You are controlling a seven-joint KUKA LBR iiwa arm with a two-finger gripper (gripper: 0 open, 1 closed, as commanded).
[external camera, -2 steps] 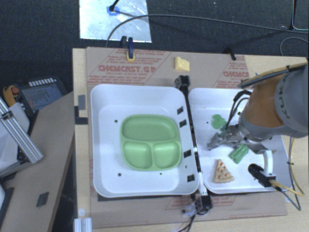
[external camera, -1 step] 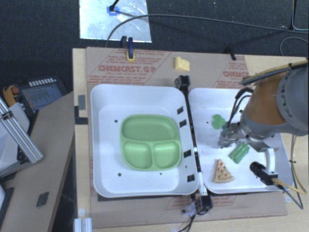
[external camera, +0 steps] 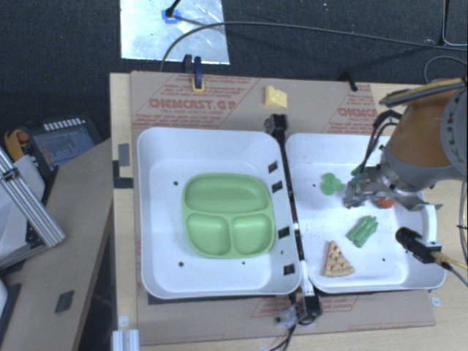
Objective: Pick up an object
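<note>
— Starting at the bottom of the frame, we have the pizza slice (external camera: 338, 259) lying low in the right bin (external camera: 311, 196), near its front wall. What sits above it?

— A dark green piece (external camera: 362, 231) just up and right of the pizza, then a lighter green lump (external camera: 331, 183) further up. A bit of red (external camera: 385, 202) peeks out by the wrist.

— And the gripper (external camera: 358, 194)?

— It hangs low over the middle of that bin, between the two green things, with nothing visibly held. Whether its pincer is apart or together we cannot tell; the wrist hides it.

— So which step are we at?

— We judge it the approach, no pick made yet. Next we would need to settle over one item, likely the dark green piece, and descend squarely onto it.

— Further left?

— The green tray (external camera: 225, 215) in the left bin (external camera: 157, 196). Beyond both, a yellow block (external camera: 276, 96) on the cardboard (external camera: 219, 97) at upper centre.
</note>
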